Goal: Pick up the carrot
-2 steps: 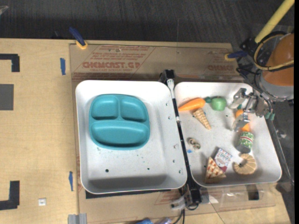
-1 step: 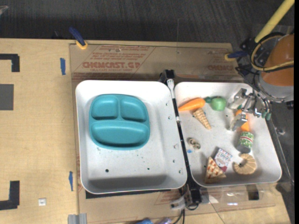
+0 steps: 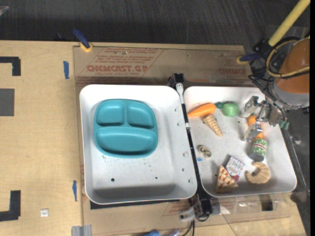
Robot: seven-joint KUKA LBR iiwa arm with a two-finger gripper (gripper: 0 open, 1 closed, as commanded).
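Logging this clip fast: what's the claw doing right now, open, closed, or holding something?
Claw: cannot be told whether open or closed; it sits low over the right bin, apart from the carrot, which lies free.

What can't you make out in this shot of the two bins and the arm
- End effector, camera view: metal parts blur together, so what lies beneath it in the right bin is hidden.
- Arm: cut off by the right edge.
- Small item below the carrot: too small to identify.
- Packet: print unreadable.
- Left bin: its near rim is in shadow.
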